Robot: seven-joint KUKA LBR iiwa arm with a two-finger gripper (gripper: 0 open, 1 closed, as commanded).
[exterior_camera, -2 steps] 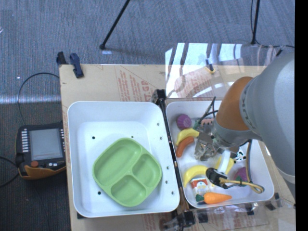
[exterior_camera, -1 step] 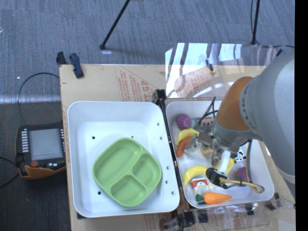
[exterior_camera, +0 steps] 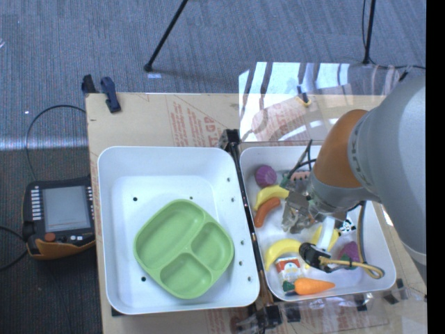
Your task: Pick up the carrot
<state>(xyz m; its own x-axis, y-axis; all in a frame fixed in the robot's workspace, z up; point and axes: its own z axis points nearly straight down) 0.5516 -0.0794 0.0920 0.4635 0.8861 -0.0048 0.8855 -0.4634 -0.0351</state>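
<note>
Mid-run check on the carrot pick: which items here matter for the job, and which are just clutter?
Belongs to the job:
- carrot, near the front edge of the right bin
- gripper, above the middle of that bin

Just lying about:
- green divided plate in the left bin
- purple piece
- two bananas
- small carton
- handheld controller beside the bench

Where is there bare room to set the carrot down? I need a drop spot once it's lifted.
The left bin has bare floor all around the green plate, widest between the plate and the bin's far wall. The right bin is crowded: the carrot, bananas and other toys pack it, with the claw among them.
</note>
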